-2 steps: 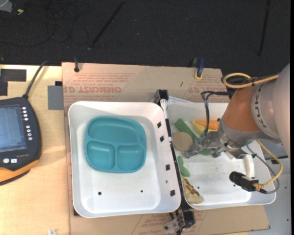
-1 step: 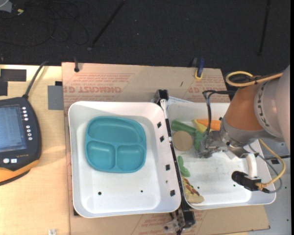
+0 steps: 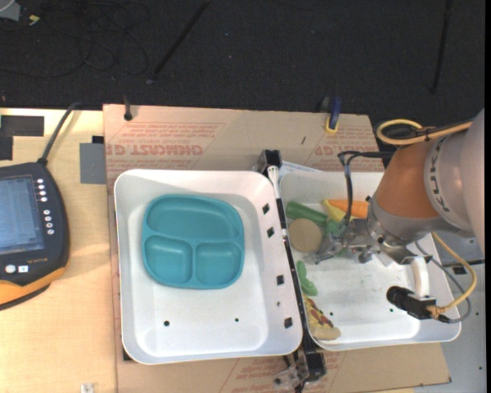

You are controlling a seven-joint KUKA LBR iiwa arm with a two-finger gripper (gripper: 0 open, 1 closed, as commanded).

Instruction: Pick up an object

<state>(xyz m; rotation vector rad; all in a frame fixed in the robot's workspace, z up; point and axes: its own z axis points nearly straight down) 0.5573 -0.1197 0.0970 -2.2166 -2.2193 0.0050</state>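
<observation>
In the right bin [image 3: 368, 322], my gripper [image 3: 337, 247] hangs low near the back left corner, reaching in from the right under the orange wrist band. Just left of it lies a tan round disc [image 3: 304, 236]. A long green piece [image 3: 307, 213] lies behind the disc. An orange carrot-like piece [image 3: 349, 208] with a yellow-green end [image 3: 334, 212] rests just behind the gripper, partly hidden by the arm. Nothing shows between the fingers.
A small green piece [image 3: 308, 285] lies by the divider, and a brown-and-yellow food item [image 3: 321, 319] sits at the right bin's front left corner. The left bin [image 3: 139, 326] holds a teal divided plate [image 3: 194, 241]. A control pendant [image 3: 20, 223] lies off to the left.
</observation>
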